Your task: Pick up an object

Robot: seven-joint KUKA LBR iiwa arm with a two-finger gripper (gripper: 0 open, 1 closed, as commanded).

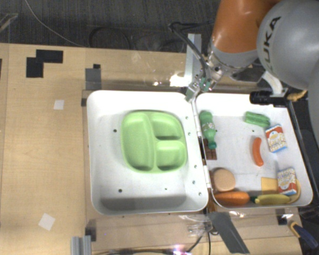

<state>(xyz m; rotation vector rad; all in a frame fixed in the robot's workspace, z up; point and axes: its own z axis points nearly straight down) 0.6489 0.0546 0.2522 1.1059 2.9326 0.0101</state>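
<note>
Green and upright-lying, the bottle sits just inside the right bin below the gripper, whose grasp I cannot tell, so descend centred, clear of the wall.

We see a pale wooden desk carrying two shallow white bins side by side, their inner rims touching near the middle. The left bin sits squarely on the wood; the right bin lies just beside it. A few black squares mark the desk at its far left, and small pale patches, perhaps bits of tape, lie on the bare wood well apart from the bins.
</note>
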